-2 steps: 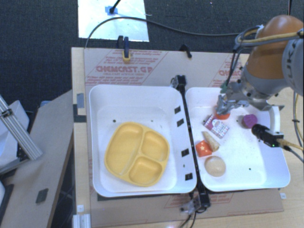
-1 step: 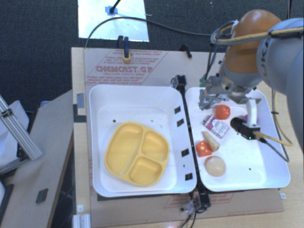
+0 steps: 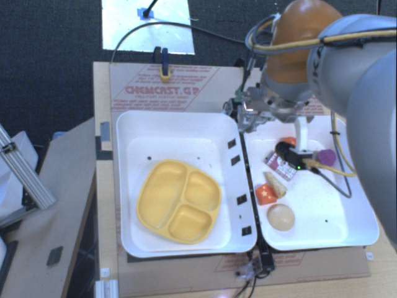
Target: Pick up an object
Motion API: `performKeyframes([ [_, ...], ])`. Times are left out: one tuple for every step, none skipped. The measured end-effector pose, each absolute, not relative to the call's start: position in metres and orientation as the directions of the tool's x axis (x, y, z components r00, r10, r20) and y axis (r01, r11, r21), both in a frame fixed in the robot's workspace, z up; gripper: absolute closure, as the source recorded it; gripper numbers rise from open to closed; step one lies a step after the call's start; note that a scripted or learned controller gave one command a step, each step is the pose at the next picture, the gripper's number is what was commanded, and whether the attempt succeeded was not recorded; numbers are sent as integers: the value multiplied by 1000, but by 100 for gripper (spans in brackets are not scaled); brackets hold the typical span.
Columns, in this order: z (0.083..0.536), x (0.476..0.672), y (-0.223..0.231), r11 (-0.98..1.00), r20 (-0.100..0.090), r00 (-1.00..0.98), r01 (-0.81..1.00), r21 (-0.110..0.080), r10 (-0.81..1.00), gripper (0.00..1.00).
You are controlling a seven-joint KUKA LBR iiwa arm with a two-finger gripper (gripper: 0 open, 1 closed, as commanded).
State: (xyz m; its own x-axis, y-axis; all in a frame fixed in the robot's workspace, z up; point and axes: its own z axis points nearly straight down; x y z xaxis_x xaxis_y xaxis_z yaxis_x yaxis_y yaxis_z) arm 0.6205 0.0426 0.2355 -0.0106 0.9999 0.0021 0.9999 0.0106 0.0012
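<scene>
At back rim of view's-right shallow white plastic bin (image 3: 353, 228), two-finger gripper (image 3: 250, 118) is held; open or closed cannot be told. Nearest pick, small patterned flat packet (image 3: 279, 166), is seen frontward and rightward of gripper; orange block (image 3: 265, 195) and beige ball (image 3: 280, 217) are set farther front.

Printed cardboard sheet (image 3: 167, 89) on bench (image 3: 74, 185); shiny metal plate (image 3: 146, 17) behind; aluminium rail (image 3: 25, 172) far left.
</scene>
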Motion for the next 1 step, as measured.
performKeyframes([
  [220,643,100,10,1,-10,1000,0,1000,100],
])
